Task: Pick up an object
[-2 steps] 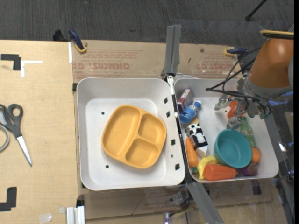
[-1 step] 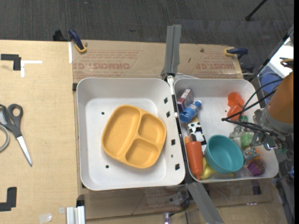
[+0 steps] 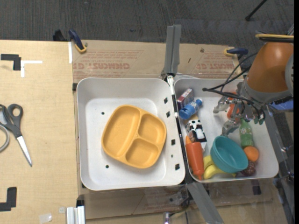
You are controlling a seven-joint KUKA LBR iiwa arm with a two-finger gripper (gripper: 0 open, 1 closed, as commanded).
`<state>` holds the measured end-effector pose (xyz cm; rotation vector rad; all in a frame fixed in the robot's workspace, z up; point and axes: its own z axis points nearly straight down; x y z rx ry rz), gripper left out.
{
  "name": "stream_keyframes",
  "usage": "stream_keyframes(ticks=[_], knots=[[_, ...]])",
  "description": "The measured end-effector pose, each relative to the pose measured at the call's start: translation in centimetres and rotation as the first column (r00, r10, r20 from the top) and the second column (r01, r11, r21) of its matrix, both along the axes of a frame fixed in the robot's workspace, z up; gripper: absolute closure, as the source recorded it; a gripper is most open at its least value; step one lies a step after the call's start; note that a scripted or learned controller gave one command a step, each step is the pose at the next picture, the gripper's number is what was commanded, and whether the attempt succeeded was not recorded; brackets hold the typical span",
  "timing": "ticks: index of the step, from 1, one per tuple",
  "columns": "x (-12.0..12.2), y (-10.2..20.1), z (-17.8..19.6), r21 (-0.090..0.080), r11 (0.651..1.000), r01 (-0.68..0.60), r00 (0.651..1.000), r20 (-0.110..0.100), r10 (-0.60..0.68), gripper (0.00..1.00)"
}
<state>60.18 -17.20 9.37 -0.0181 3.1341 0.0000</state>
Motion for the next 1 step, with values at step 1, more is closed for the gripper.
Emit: stream_keyframes(ticks=[1], knots=[[-4.39,-5.04,-0.02,-0.001,1.000,0.003,1.000,-0.002,-0.003,0.00]])
